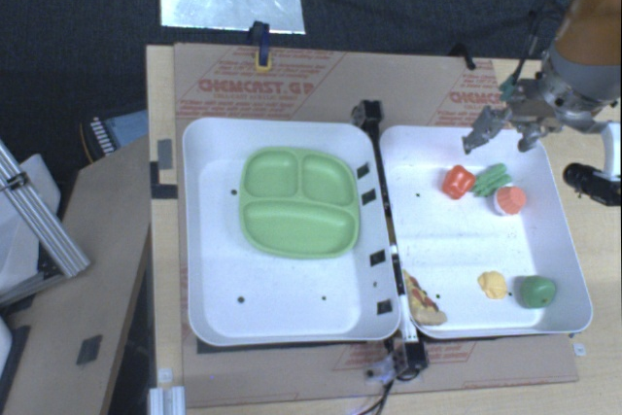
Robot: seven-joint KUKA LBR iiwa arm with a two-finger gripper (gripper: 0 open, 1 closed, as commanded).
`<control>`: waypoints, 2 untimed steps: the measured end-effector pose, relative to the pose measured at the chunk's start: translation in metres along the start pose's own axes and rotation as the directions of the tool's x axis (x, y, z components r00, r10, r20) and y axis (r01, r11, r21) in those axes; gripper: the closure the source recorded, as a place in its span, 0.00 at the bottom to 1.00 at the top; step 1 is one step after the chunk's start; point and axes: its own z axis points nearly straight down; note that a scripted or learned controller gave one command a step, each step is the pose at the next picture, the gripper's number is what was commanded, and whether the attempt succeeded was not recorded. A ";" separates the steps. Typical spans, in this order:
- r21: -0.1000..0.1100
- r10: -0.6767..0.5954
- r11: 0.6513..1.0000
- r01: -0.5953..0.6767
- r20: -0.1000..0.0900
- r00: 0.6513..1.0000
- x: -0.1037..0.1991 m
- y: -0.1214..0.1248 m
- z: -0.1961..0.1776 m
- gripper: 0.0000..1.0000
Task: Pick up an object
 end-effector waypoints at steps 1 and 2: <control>-0.011 -0.002 1.000 0.002 0.001 1.000 0.000 0.002 -0.007 0.00; -0.007 -0.001 1.000 0.001 0.001 1.000 0.001 0.001 0.056 0.00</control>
